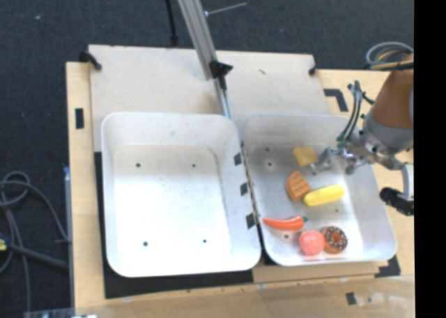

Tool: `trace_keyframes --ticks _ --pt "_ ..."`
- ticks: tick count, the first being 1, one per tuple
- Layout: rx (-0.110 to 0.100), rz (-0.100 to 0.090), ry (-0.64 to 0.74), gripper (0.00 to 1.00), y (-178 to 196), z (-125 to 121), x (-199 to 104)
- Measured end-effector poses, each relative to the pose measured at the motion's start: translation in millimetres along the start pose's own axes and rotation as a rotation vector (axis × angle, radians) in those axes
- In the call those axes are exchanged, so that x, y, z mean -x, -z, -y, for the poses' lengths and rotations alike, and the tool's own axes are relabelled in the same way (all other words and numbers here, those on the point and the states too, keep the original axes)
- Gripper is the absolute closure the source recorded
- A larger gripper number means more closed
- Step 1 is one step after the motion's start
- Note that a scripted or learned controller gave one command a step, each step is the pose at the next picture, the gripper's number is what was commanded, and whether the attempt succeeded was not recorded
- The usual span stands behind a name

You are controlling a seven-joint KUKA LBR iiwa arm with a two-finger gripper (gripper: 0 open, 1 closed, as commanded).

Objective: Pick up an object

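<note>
The bench [82, 170] carries two shallow white bins side by side. The left bin [174, 194] shows only its bare white floor with a few small dark dots. The right bin [369, 219] holds six toy food items. A pale yellow block [304, 155] lies toward the far part of the bin floor. Nearer the camera, a waffle-patterned orange piece [297, 186] lies just beside a yellow banana-shaped item [325, 195], which sits on its right. A red-orange chili pepper [283, 223] lies near the left wall of this bin, pointing across the floor. At the near edge, a pink round item [312, 243] and a dark chocolate doughnut [335, 239] rest touching or almost touching each other. The arm [394, 111] enters from the right, its orange band visible above the grey wrist, with cables looping above it. The gripper [333, 161] is positioned over the far right part of the right bin, just right of the pale yellow block and above the banana-shaped item. No object is visible between its fingers; whether they are apart or together cannot be determined at this resolution. A slanted metal pole [197, 24] rises from behind the bins, at the seam between them.
</note>
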State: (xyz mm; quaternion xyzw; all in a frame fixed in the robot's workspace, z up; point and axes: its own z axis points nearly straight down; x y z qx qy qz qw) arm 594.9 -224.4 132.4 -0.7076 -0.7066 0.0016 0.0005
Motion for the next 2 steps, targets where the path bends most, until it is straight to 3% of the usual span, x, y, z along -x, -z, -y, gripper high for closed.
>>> trace_keyframes --ticks 1,2 --pt "0.001 0.001 -0.002 0.00 -33 0 1" --pt "0.008 0.003 -0.005 1.00 -19 -1 2"
